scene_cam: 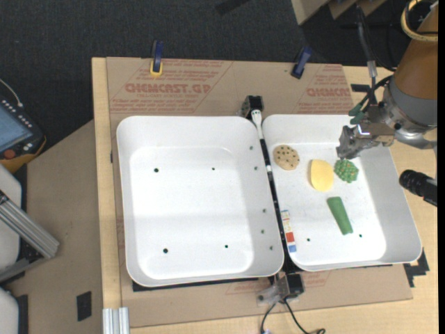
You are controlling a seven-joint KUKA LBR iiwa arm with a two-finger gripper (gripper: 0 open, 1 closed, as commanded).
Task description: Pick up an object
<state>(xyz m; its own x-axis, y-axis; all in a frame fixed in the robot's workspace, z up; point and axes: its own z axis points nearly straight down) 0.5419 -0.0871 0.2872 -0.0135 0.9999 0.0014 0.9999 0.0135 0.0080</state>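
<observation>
Camera view: two white bins sit side by side; the right bin (389, 249) holds a green stick (340, 215), yellow piece (321, 175), cookie (286, 157) and green broccoli-like piece (346, 170). The gripper (349, 149) hangs just above that last piece; its grip state cannot be told.

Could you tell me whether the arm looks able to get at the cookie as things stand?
Probably yes: the cookie lies by itself in the right bin, nothing on top, and the hand hangs nearby.
</observation>
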